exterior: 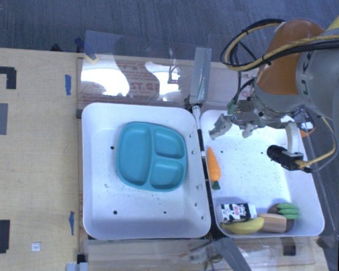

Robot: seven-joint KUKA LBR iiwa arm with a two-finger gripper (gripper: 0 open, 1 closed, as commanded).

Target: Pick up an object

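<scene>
Two white bins sit side by side on the table [28, 171]. The left bin [93, 213] has a teal divided plate [152, 156] lying flat around its middle, three compartments, nothing in them.

The right bin [252, 175] is where the stuff is. A carrot [213, 166] lies along the bin's 9 o'clock edge, just beside the divider between the bins, with its green stub pointing toward 6 o'clock. Down at the bin's 6 o'clock edge there's a small cluster: a black-and-white carton [234, 211] (cow-print, looks like a milk box) lying on its side, a banana [245, 225] touching it from below, and off toward 5 o'clock a tan block-ish thing [273, 222] with a green piece [288, 209] on top of it. Those last two are too jumbled for me to name properly.

The arm [290, 59] comes in from 3 o'clock, and the end effector [237, 121] hangs over the right bin's 11 o'clock corner, well apart from the cluster and a bit up from the carrot. Nothing is between its fingers as far as I can see, and whether they're apart or together I honestly cannot tell from this angle. Yellow and black cables [258, 35] loop around above the wrist.
</scene>
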